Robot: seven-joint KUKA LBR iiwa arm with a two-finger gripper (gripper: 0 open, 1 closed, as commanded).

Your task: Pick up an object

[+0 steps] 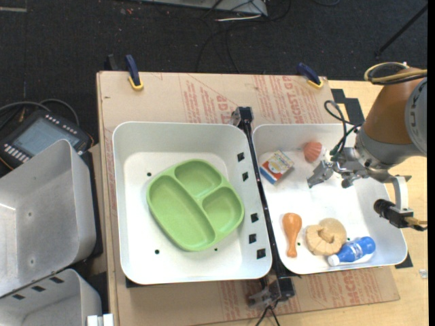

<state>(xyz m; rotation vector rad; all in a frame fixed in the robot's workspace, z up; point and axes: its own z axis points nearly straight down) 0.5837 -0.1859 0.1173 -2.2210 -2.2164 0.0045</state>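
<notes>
The grey two-finger jaws (pixel 327 174) hang open and empty over the right white bin (pixel 380 257), beside the small round orange ball (pixel 312 151).

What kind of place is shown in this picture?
Probably a robotics lab test bench. A robot arm reaches over two white bins, toy-like items such as a green divided plate lie inside, and loose cables run across the dark floor.

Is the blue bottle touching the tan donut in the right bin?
Touching. The camera view shows the blue bottle's white cap end pressed against the lower right edge of the tan donut, with no white bin floor between them.
</notes>
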